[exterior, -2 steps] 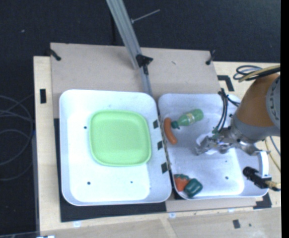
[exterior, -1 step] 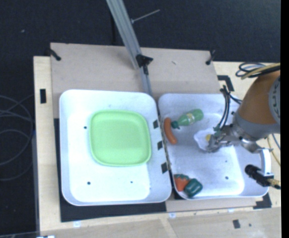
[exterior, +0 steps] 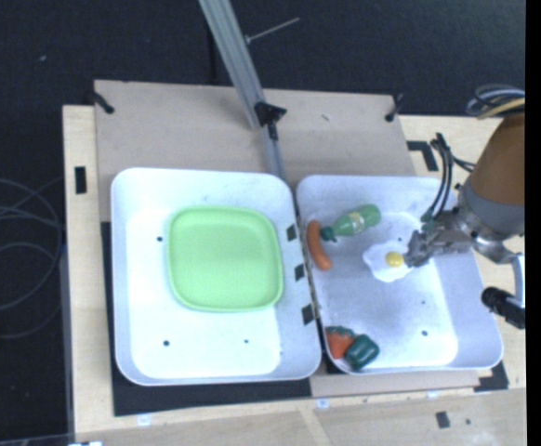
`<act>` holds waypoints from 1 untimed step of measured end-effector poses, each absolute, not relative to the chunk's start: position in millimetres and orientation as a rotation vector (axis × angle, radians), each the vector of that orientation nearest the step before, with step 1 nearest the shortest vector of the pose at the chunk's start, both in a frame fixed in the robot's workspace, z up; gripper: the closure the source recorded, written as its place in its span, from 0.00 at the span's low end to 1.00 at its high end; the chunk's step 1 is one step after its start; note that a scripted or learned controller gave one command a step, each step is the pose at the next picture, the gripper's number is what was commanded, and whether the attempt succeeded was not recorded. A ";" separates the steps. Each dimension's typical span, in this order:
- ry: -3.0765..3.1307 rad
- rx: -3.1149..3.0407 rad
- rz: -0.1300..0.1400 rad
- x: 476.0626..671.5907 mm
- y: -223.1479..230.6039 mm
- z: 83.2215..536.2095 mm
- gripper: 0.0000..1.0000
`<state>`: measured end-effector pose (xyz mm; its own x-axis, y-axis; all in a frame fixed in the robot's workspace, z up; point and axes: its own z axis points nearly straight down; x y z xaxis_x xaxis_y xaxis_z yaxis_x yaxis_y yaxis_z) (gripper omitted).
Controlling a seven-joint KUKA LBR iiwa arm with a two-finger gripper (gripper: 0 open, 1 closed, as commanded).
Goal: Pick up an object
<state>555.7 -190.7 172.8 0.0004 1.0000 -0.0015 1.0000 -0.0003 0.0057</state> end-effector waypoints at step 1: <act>2.217 2.218 0.005 565.3 -191.5 231.3 1.00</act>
